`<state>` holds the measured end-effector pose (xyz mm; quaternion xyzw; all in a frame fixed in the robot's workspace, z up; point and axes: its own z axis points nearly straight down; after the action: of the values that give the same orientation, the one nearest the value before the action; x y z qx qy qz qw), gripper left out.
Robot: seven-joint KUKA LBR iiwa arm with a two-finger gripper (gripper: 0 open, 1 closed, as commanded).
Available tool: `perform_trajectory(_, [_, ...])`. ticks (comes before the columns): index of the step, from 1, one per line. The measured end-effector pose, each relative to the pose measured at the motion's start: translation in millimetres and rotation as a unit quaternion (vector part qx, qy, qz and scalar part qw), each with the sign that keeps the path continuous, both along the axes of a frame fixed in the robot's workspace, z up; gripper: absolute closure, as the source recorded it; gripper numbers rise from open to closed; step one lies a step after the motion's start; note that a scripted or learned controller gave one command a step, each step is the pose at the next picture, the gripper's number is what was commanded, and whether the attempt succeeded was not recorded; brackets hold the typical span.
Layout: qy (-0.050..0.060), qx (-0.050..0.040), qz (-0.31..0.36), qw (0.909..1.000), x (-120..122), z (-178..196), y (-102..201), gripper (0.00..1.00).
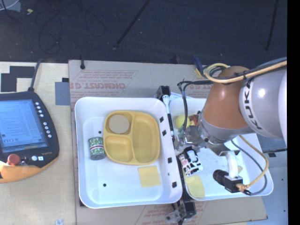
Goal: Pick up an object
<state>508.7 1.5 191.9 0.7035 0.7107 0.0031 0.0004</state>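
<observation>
From where I stand, the yellow divided plate point(132, 137), lying flat in the bin point(89, 182) away from the arm point(225, 107), serves as the reference for all positions. The arm reaches over the second bin point(262, 189), on the arm's side of the plate. Its gripper point(190, 163) hangs low just past the wall between the two bins, level with the plate's nearer corner. The wrist is bent steeply downward, which I judge to be the posture for a grasp from above on something lying on the bin floor. Whether the gripper is open or closed cannot be told from this view, and nothing is visibly held. Two candidates for pickup lie close. A round yellow-green piece point(180, 122) sits just across the wall from the plate's far corner. A flat pale yellow piece point(196, 186) lies just beside the gripper, nearer the camera than the plate. Which one is the target cannot be told. A small patterned can point(96, 148) stands close against the plate on the side away from the arm. A yellow square point(149, 176) lies near the plate's nearer edge, apart from it. A control tablet point(23, 130) rests on the bench, well apart from the plate and outside both bins. The dividing wall stands close beside the gripper and leaves it little sideways room. The arm's bulk hides much of the second bin's floor.
</observation>
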Motion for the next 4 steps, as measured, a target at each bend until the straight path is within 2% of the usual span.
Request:
perform_trajectory(1, [0.003, -0.0017, -0.004, 1.0, 36, 11, 32, 1.0])
perform_trajectory(2, [0.004, -0.0019, -0.004, 1.0, 63, 12, 35, 1.0])
perform_trajectory(3, [0.005, -0.0016, -0.006, 1.0, 34, 38, 15, 1.0])
perform_trajectory(4, [0.008, -0.0035, -0.011, 0.9999, 24, -29, -97, 1.0])
